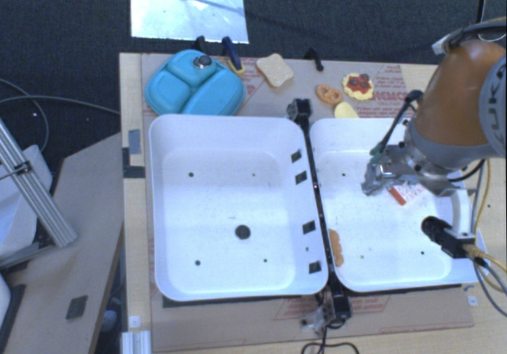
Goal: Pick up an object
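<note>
Arm low in the right bin, near a small orange-red object, at the approach step.

The gripper point(380, 178) hangs low over the right bin point(356, 265), and how far its claw is open I cannot tell; nothing is seen held in it. The orange-red object point(400, 196), small, flat and with a white part, lies just to the right of the gripper on the smooth white floor. I judge the next move needs a short shift toward it, then a descent and a closing. A brown, rounded piece point(336, 247) leans at the left wall of this bin. In the left bin point(174, 265) lies a dark round disc point(242, 232). Far behind, a glossy blue plastic tray point(196, 85) rests on the bench.
</note>
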`<action>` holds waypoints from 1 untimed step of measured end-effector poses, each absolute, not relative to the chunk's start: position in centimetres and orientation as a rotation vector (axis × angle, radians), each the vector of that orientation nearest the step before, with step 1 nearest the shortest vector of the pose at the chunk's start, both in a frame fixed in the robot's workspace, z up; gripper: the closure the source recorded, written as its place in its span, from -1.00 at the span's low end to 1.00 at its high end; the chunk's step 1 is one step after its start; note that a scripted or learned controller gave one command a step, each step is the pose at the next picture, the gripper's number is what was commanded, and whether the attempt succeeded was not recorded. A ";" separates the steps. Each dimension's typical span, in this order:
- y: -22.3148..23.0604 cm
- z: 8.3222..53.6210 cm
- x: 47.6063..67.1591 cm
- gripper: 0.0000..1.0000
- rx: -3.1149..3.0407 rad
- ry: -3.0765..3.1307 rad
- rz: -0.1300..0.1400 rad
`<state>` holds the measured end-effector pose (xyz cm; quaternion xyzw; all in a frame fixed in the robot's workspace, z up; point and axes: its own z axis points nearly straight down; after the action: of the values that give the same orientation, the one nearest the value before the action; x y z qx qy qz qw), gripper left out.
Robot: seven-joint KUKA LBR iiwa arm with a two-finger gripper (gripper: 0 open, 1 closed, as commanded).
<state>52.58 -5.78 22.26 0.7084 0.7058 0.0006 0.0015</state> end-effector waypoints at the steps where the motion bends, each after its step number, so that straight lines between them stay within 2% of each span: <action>1: 0.2 18.2 51.3 1.00 2.214 2.233 0.001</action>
<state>51.34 0.23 18.23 0.7041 0.7101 0.0003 -0.0016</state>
